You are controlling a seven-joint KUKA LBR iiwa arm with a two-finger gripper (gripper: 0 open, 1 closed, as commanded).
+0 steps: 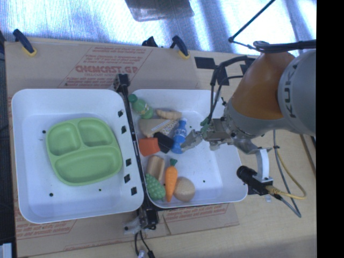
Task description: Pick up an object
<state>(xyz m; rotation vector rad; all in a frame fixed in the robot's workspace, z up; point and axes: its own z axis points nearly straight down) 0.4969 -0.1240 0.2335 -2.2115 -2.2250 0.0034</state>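
We see the end effector [189, 140] low in the right bin [215, 98], touching a blue bottle [179, 135] among toy food; we cannot tell its state.

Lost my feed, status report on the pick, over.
Gripper low in right white bin, beside small blue bottle. Nothing seen held. Black block and orange plastic carrot crowd close.

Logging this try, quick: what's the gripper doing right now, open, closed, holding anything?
Gripper: over the right bin, right next to the blue bottle; open or closed cannot be told, and nothing is visibly held.
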